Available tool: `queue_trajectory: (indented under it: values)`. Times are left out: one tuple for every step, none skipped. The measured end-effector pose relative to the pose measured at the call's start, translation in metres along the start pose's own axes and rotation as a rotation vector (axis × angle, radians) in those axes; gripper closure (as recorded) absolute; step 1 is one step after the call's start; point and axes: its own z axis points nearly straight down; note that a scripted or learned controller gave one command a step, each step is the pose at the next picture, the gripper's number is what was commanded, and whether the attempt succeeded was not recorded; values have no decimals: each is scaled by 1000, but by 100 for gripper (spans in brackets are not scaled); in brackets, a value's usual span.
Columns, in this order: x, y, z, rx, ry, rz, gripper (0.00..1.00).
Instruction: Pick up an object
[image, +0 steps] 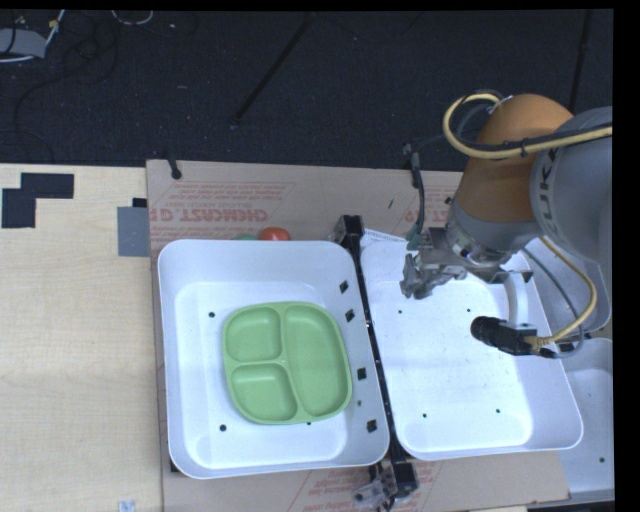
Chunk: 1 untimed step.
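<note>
A light green divided plate (287, 362) with three compartments lies flat in the middle of the left bin (190, 300). My gripper (421, 279) hangs over the far left part of the right bin (450, 400), close to the divider between the bins. It stands well apart from the plate, up and to the right of it. Nothing shows beneath it except white bin floor.
A small red-orange object (273, 235) peeks over the far rim of the left bin. A black cable fitting (503, 335) from the arm hangs over the right bin's right side. A black divider strip (364, 330) separates the bins. Cardboard lies under both.
</note>
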Motion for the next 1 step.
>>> queue_trajectory:
  values:
    - [55,-4,7,0,0,0,100]
